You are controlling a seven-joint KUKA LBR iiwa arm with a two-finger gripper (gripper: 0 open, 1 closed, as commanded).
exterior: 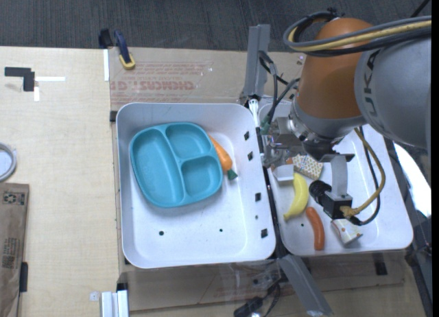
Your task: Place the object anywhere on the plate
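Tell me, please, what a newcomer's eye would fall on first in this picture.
The grey arm with its orange band looms over the right bin, above a yellow banana and a red sausage. In the left bin lies a bright blue divided plate, with an orange carrot at its right edge.

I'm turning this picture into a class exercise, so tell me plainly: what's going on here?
A grey and orange robot arm reaches in over the right bin, where a banana and a red sausage lie among a few smaller items. The blue divided plate sits in the left bin, with a carrot beside its right rim. No object has been placed on the plate yet.
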